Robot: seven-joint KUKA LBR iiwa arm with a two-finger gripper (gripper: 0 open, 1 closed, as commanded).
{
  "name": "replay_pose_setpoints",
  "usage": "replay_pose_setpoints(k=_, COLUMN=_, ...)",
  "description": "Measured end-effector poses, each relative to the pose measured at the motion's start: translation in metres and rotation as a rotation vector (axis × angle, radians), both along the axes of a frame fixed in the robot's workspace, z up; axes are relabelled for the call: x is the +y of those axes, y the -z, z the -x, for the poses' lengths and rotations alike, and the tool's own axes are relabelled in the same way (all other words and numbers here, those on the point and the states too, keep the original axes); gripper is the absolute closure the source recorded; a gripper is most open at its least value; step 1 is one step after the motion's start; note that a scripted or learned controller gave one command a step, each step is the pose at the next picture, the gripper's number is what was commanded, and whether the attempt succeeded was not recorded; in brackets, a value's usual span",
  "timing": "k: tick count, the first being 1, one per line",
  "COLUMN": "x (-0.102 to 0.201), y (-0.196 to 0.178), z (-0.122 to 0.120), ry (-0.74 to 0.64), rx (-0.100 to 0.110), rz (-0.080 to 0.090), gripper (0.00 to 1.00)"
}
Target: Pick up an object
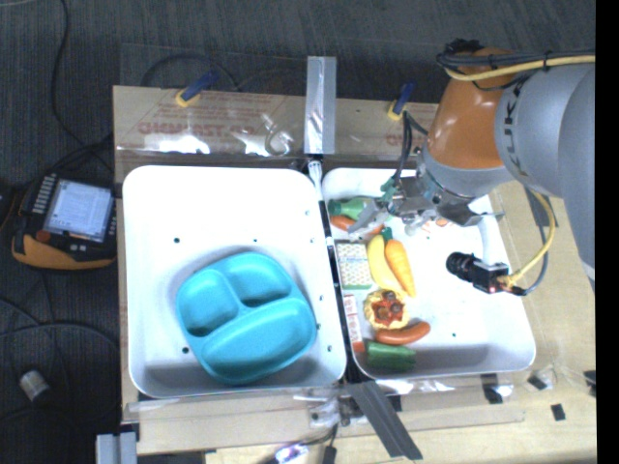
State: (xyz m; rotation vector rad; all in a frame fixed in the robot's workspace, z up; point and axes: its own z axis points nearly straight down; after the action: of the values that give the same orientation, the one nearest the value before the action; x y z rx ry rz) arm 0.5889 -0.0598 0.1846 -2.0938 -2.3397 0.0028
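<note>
Right bin (503, 351), left side, and that's where the toy food is bunched: a carrot (398, 264) lying lengthwise with its green top pointing up the view, and a yellow banana (376, 262) pressed right alongside it on the left. Left of the banana, a small packet with a green grid pattern (352, 265) lies against the divider between the bins. Below that group there's a little pizza slice with red topping (386, 306), then a reddish sausage (401, 333) just under it, and a dark green vegetable (390, 355) down near the bin's front wall. Up at the top of the cluster, a green piece (349, 205) and something orange-red (342, 223) lie close to the back left corner.

The end effector (387, 204) is down over that upper end of the pile, just above the carrot's leafy top. Nothing can be made out between its fingers, and open or closed, I cannot tell from here. The arm (542, 95) comes in from the right, orange band (469, 114) above the wrist, with a black cylinder on a cable (476, 271) hanging over the bin's bare middle.

Over in the left bin (155, 201), a blue divided plate (247, 312) lies in the front half. Off the table (561, 375) to the left, a handheld screen unit (73, 216) lies on the dark carpet.
</note>
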Motion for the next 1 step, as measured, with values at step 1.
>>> replay_pose_setpoints(k=1, x=-0.0359, y=0.0884, z=0.0128, ry=0.205, rx=-0.018, rz=-0.007, gripper=0.00)
